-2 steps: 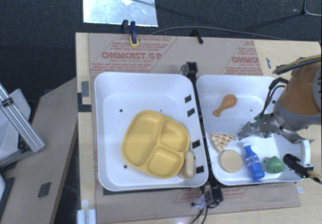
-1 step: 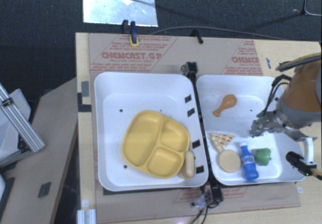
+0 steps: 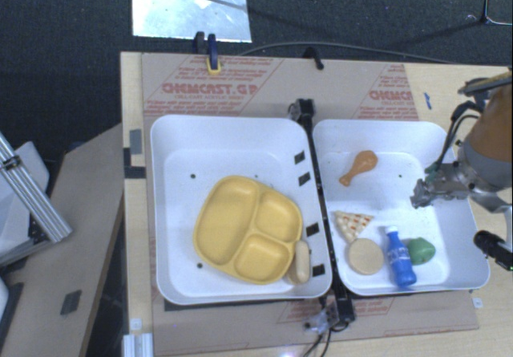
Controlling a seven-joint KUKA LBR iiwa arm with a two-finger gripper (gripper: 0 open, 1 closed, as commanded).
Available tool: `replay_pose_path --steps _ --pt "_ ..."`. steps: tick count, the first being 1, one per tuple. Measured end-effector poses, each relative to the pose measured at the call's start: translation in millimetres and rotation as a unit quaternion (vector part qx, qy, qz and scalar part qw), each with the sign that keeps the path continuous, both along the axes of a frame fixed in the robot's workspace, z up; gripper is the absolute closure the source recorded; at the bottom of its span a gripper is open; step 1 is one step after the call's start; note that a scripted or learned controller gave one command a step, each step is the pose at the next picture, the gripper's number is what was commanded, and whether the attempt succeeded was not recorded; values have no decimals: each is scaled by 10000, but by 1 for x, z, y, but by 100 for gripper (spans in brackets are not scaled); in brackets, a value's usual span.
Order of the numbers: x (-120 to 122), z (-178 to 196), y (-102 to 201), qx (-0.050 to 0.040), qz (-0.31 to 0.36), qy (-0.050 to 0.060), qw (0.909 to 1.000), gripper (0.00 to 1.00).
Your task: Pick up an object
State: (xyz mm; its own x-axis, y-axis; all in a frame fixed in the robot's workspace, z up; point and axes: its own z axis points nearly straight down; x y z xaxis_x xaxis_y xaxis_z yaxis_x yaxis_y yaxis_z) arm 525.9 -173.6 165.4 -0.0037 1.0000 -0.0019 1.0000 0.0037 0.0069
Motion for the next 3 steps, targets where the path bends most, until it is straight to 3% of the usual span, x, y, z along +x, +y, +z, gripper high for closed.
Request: replay_pose_path --steps 2,3 --pt "-3 92 3 -1 8 -1 10000 100" --pt "22 87 62 19 37 15 10000 100"
